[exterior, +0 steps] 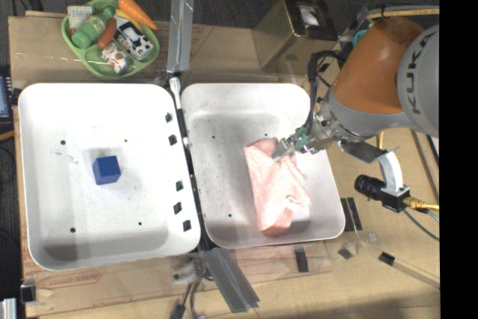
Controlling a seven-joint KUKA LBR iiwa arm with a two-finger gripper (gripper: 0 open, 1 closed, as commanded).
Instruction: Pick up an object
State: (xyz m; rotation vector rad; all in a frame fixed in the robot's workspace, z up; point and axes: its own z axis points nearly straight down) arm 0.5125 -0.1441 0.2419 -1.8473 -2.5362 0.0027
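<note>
The arm [388, 78] reaches in from the right over the right bin [224, 108], its gripper [287, 147] down at the top edge of a crumpled pink cloth [275, 187] lying in that bin's right half. I cannot tell how the pincer stands. A blue cube [107, 169] sits in the left bin [45, 123]. A green bowl [75, 48] of toy food rests on the bench behind the left bin.

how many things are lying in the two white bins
2: a blue cube in the left bin, and a pink cloth in the right bin, with the gripper at its upper edge. Something small could be hidden under the cloth.
</note>
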